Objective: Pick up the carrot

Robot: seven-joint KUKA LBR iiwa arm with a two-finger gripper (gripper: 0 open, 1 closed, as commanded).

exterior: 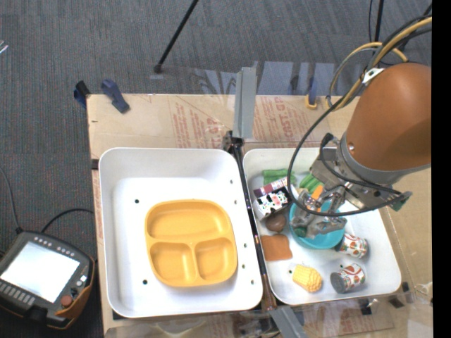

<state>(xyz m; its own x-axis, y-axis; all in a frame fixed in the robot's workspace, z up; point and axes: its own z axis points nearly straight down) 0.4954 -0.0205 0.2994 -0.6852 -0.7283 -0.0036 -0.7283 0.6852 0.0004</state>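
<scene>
The carrot [318, 190] is a small orange piece with a green top [308, 182], lying in the right bin [384, 273] near its middle, partly hidden under the wrist. My gripper [319, 219] hangs low, just in front of the carrot and over a teal bowl [318, 241]. The grey wrist and the orange band of the arm [391, 118] cover the bin's back right part. I see nothing clearly held.
The right bin also holds a green vegetable [276, 174], a patterned box [273, 198], a brown lump [277, 222], a brown square [277, 248], a corn cob [307, 278] and two small cans [353, 246] [347, 278]. A yellow divided plate [190, 243] sits in the left bin [123, 189].
</scene>
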